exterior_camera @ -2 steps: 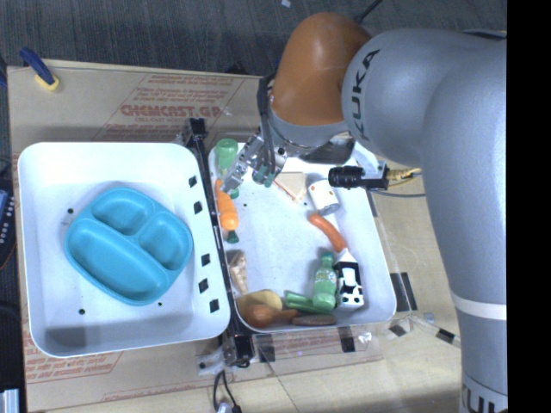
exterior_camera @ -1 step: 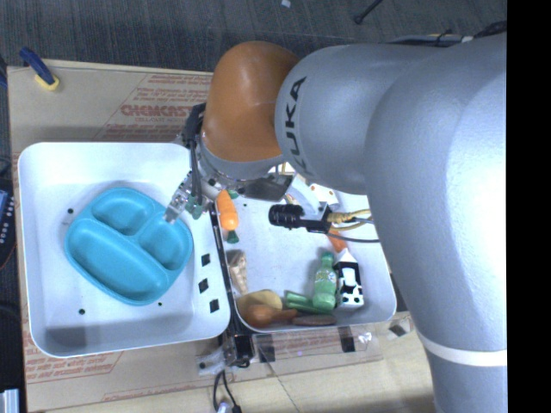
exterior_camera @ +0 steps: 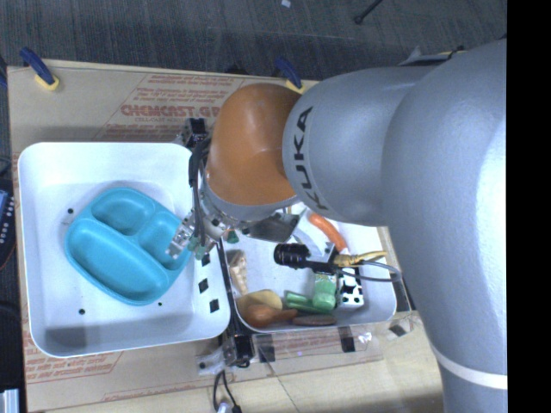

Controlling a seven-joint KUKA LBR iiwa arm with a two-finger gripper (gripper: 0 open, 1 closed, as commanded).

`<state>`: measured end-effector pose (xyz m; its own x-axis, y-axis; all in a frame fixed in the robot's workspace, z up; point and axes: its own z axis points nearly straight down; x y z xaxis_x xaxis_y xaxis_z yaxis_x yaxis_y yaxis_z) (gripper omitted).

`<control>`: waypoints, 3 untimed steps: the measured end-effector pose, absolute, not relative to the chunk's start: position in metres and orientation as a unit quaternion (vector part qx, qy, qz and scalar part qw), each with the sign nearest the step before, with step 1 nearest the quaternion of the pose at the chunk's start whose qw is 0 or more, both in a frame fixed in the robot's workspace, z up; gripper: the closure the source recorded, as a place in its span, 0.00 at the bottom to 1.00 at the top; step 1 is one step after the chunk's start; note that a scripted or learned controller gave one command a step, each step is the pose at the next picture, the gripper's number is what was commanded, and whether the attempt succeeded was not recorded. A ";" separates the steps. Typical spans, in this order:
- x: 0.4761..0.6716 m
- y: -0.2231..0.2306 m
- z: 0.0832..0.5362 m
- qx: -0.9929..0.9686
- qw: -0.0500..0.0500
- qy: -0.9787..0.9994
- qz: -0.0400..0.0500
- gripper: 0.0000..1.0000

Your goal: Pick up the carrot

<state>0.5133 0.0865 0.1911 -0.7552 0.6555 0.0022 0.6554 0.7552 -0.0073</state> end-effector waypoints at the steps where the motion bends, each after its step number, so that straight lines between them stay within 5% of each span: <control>1: 0.515 0.009 0.191 -0.225 0.004 -0.974 0.003 1.00; 2: 0.480 -0.017 0.191 -0.045 0.003 -0.999 0.002 1.00; 3: 0.480 -0.016 0.191 -0.045 0.003 -0.999 0.001 0.00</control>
<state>0.4801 -0.0164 0.1915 -0.9959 0.0901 0.0049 0.0901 0.9959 -0.0028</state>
